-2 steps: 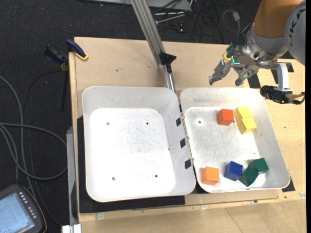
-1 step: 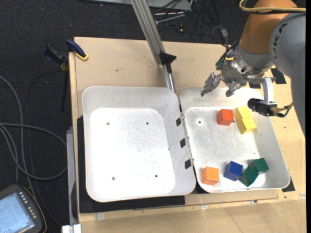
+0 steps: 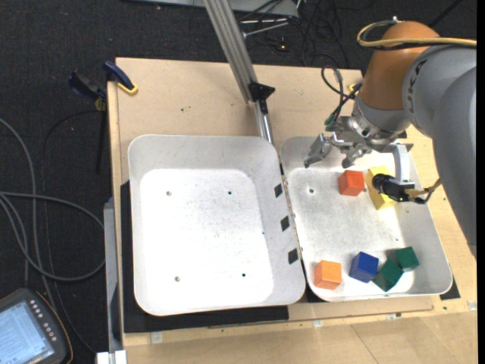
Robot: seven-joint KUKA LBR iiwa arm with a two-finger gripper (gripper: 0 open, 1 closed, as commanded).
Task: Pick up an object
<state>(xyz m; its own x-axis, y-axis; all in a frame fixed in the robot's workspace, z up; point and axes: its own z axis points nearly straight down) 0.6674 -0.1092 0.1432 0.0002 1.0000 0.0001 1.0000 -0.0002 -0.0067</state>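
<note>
Two white bins side by side on the surface (image 3: 189,89): left bin (image 3: 201,222), right bin (image 3: 364,226). Gripper (image 3: 333,149) hovering over the far left corner of the right bin, fingers spread apart, nothing between them. Just to the right of the gripper and a little nearer the camera, a red-orange cube (image 3: 351,183), apart from the fingertips. Further right, a yellow object (image 3: 379,190), partly hidden by a black-and-white attachment on the arm. Well away from the gripper, along the near edge of the right bin: an orange cube (image 3: 327,274), a blue cube (image 3: 364,266), and two green blocks (image 3: 398,268) touching each other. All blocks resting on the bin floor, none lifted.
</note>
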